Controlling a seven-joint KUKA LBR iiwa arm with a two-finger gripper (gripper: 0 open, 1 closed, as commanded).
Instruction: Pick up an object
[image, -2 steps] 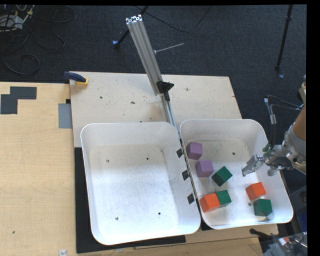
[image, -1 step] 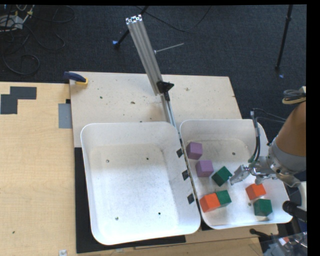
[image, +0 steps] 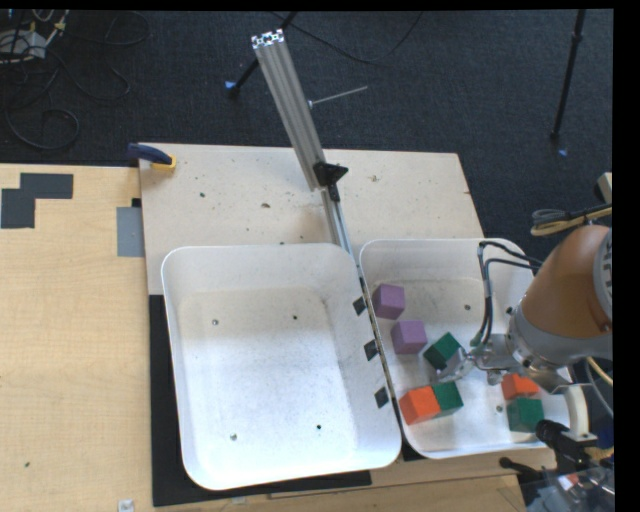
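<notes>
While the arm (image: 560, 295) reaches in from 3 o'clock, the hand (image: 462, 362) sits low in the right bin (image: 440, 258), approx. centre of its floor. Fingers: cannot tell whether apart or together, too small and dark to read. No block seen between them.

Dark green cube (image: 442, 351) lies just beside the hand at its 10 o'clock, tilted on a corner; touching or not, can't say. Second green cube (image: 448, 398) at hand's 7 o'clock, pressed against an orange cube (image: 420, 405) on its 9 o'clock side, near the bin's front-left corner. Two purple cubes further out: one (image: 408, 336) at 10 o'clock from the hand, other (image: 389, 299) beyond it twd 11 o'clock, near the divider wall.

Under the arm, at hand's 4 o'clock: another orange cube (image: 519, 385), partly hidden, w/ a green cube (image: 524, 413) just below it.

Left bin (image: 200, 262) stands alongside at 9 o'clock, speckled floor. Both bins rest on the worktop (image: 240, 190); slanted metal rail (image: 292, 100) runs up twd 11 o'clock.
</notes>
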